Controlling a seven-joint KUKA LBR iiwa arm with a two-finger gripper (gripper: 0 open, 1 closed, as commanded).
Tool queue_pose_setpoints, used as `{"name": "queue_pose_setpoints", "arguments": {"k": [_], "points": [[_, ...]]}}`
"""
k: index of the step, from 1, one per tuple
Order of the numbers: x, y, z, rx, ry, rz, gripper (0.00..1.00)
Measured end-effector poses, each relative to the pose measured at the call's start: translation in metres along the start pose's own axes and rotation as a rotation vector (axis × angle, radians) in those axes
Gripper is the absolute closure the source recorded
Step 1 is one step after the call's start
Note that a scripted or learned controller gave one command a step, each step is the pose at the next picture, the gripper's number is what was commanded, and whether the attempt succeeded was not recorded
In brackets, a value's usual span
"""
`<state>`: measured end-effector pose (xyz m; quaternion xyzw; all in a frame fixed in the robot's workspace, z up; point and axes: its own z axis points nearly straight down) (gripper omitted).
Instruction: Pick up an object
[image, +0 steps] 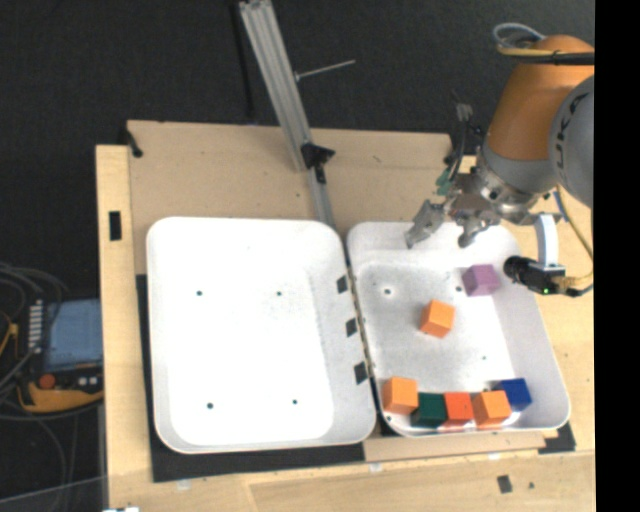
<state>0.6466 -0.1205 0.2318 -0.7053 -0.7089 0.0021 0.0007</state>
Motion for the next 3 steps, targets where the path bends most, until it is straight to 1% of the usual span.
{"name": "queue_pose_setpoints", "arguments": {"k": [2, 3], "points": [[-0.015, -0.005, 0.089, 0.0, 0.0, 0.009, 0.0], [-0.015, -0.003, 0.075, -0.008, 0.001, 0.012, 1.0]]}}
